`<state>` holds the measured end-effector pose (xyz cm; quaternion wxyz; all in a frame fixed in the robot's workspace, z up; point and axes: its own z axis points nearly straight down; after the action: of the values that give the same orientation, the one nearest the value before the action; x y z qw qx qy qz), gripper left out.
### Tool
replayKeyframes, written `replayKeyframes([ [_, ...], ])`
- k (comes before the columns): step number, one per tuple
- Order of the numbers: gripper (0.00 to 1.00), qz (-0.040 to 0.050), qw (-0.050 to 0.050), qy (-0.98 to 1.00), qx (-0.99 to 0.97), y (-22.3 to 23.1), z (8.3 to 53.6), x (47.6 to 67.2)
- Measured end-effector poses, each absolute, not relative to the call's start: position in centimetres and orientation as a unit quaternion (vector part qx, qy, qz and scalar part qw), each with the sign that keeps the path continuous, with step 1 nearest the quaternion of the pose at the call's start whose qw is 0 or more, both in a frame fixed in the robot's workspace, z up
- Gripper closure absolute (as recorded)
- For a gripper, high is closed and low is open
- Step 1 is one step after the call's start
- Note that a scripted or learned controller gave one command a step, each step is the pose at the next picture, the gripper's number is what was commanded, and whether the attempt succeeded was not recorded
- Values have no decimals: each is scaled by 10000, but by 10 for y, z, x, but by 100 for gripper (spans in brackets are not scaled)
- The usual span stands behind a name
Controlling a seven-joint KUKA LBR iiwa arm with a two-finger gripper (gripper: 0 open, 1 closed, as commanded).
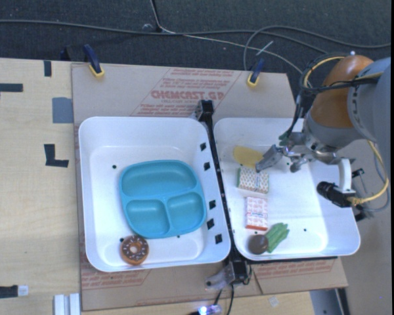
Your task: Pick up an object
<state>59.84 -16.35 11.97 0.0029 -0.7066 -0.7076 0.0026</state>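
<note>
The grey two-finger tool (280, 157) hovers low in the right white bin (315, 195), just beside the yellow flat wedge-shaped piece (247, 155) and above the checkered square packet (253, 181), w/ nothing between its fingers. Risk, imo: those items sit so close that a descent could clip the packet's edge and nudge both instead of gripping. Fingers look spread apart, approx half open.

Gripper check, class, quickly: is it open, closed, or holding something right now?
Gripper: open, holding nothing, poised above the right bin beside the yellow item.
</note>
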Motion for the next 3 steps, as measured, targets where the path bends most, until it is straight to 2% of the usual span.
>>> replayKeyframes([
  [1, 0, -8, -10, -7076, -7066, -163, 87, 600],
  [2, 100, -62, -35, -7083, -7058, -161, 103, 605],
  [3, 100, -7, -19, -7075, -7067, -165, 166, 604],
])
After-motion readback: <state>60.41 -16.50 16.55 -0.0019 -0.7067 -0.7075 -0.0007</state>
